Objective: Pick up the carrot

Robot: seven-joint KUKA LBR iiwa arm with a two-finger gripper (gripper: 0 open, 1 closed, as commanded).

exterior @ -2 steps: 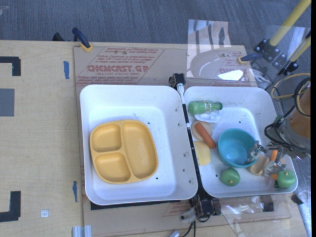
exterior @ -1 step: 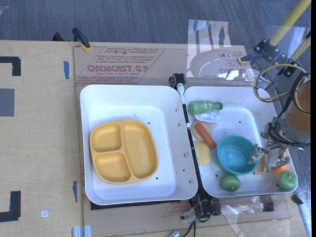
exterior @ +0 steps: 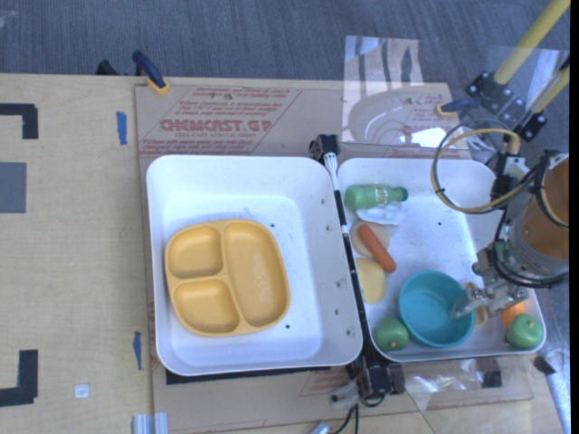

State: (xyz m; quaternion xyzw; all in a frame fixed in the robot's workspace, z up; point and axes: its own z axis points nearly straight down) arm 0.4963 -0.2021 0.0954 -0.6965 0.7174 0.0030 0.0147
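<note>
- Two white bins sit side by side on the desk (exterior: 72,242)
- carrot (exterior: 375,248) lies in the right bin (exterior: 452,181), beside a green bottle (exterior: 374,195)
- claw (exterior: 478,302) hovers at the teal bowl (exterior: 434,310), well apart from the carrot; can't tell its spread

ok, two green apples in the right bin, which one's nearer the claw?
The apple in the bin's bottom-right corner, just beside the claw. The other apple lies left of the blue bowl.
</note>
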